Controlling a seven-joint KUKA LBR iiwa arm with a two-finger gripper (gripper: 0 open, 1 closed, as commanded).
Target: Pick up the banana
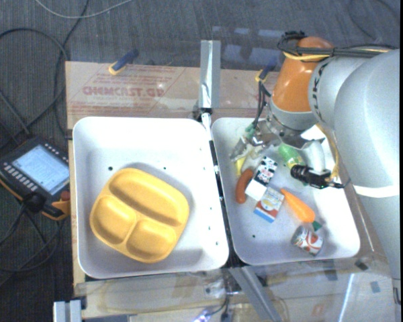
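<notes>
Banana (240,154): only a yellowish sliver is visible at the upper left of the right bin (342,247), just beside the gripper (260,138) and partly hidden by it; I cannot tell whether it is touched. The gripper's state cannot be told, as the orange-banded wrist (297,86) and grey arm (363,113) cover much of it from the upper right of the frame. Below the gripper lie a sausage (242,185), a small black-and-white milk carton (266,171) and a white and blue carton (269,204), close together. A carrot (298,206) lies to their right, and a crumpled can (307,239) sits near the bin's lower right. A green item (288,154) peeks out under the wrist. The left bin (94,136) holds a yellow divided tray (140,213). A teach pendant (32,173) rests at the left edge of the frame.
</notes>
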